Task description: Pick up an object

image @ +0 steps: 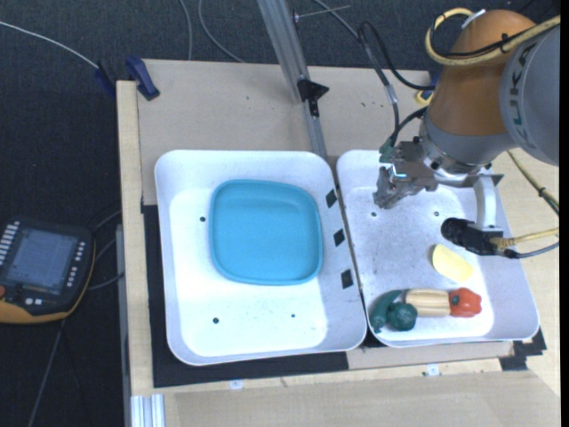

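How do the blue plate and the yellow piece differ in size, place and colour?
The blue plate is far larger than the yellow piece. The blue plate lies alone in the left bin, while the yellow piece lies in the right bin, close to other small objects. The blue plate is a rounded square, while the yellow piece looks oval. Both lie flat, away from the tool.

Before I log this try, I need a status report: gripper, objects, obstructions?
Gripper low over right white bin, upper end. Yellow piece, wooden stick with red end, green lump lie apart, ungrasped. Blue square plate in left bin.
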Robot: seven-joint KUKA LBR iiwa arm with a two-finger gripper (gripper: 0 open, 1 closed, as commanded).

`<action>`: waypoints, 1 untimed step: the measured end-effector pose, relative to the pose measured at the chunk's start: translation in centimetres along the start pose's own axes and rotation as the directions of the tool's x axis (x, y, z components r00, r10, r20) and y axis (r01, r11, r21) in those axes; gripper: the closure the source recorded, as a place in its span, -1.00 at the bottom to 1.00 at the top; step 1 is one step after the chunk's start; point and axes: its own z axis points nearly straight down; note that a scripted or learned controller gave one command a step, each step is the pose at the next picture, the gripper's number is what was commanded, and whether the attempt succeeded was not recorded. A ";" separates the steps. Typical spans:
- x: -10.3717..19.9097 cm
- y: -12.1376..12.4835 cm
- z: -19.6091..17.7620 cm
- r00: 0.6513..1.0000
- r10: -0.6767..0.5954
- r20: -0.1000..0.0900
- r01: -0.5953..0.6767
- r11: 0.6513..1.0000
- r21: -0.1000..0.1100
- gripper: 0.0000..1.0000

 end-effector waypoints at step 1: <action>4.8 0.0 -0.5 1.000 0.001 0.000 -0.001 1.000 0.001 1.00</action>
